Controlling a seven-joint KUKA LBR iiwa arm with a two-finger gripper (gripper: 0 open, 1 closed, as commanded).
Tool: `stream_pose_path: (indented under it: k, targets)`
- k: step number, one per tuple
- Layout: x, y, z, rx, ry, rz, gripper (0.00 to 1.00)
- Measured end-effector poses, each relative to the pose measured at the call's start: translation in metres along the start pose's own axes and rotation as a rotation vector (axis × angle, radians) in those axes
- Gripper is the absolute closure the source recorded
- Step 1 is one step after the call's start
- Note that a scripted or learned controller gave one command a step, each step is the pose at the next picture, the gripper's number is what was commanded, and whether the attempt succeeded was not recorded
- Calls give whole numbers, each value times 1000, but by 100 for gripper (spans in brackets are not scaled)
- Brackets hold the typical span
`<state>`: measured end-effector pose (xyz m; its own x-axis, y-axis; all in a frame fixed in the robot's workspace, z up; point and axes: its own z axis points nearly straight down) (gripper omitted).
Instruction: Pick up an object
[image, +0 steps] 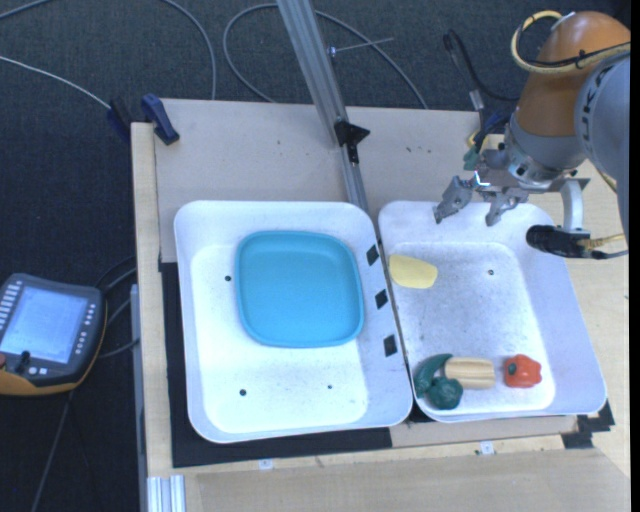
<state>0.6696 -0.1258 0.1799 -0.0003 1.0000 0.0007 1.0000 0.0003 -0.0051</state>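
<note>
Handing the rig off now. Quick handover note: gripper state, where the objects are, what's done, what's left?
Gripper: open, holding nothing, above the far edge of the right white bin.
Right bin: pale yellow lemon-shaped piece near its left wall; along the near edge, dark green leafy toy vegetable, tan cylindrical block and red toy pepper in a row.
Left white bin: light blue square plastic plate.
Done: nothing picked.
Left: descend on one object, close, lift. The yellow piece looks nearest to the gripper.
</note>
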Motion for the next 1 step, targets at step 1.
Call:
stream_pose_path:
  k: [1]
  targets:
    - [0,-4,43,-2,0,0,0]
